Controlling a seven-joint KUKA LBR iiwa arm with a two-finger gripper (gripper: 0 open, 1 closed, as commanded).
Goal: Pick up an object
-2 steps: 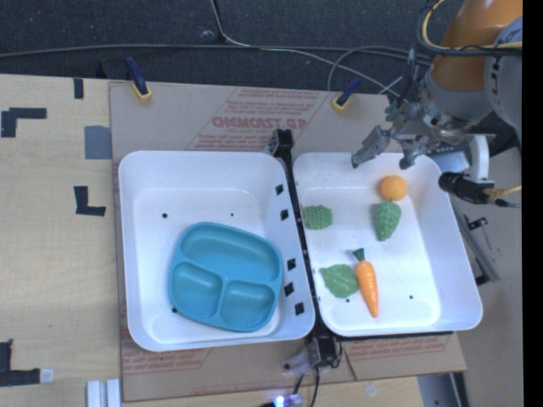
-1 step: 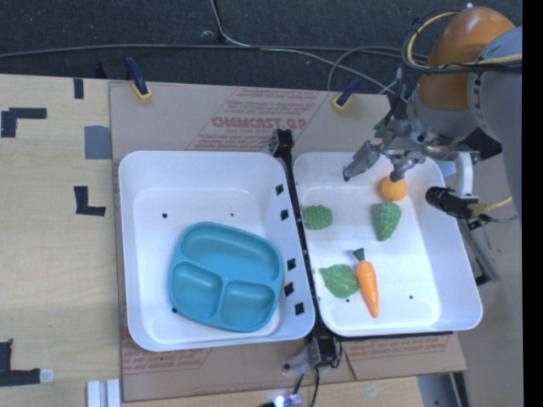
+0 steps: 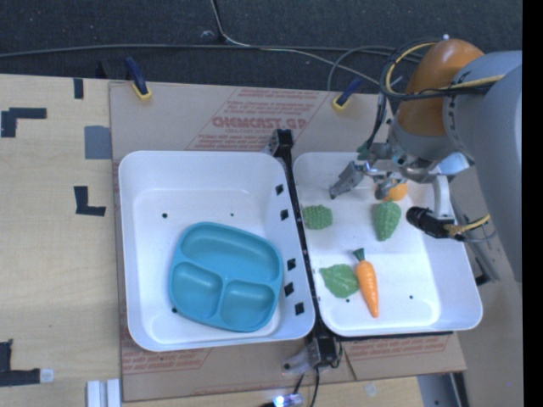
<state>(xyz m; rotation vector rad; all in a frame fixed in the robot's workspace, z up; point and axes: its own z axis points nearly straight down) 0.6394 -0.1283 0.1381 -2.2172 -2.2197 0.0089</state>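
Right bin (image 3: 458, 312): carrot (image 3: 366, 285) near front edge, green leaf (image 3: 339, 279) beside it, two green pieces mid-bin. Gripper (image 3: 366, 180) over back edge, fingers spread, nothing between them (approach step); next, descend onto one object.

I see two bins side by side on a cardboard sheet (image 3: 246, 121). The left bin (image 3: 144, 185) holds a tray (image 3: 225, 275) in its near half. Taking the carrot (image 3: 366, 285) in the right bin (image 3: 441, 308) as my landmark: a leaf (image 3: 339, 279) lies just left of it, touching or nearly so; a broccoli piece (image 3: 317, 217) sits behind and left; a second green piece (image 3: 386, 220) sits behind it. The gripper (image 3: 366, 179) hangs farther behind, over that bin's far edge. Two clamps (image 3: 136, 79) pin the sheet's far edge.
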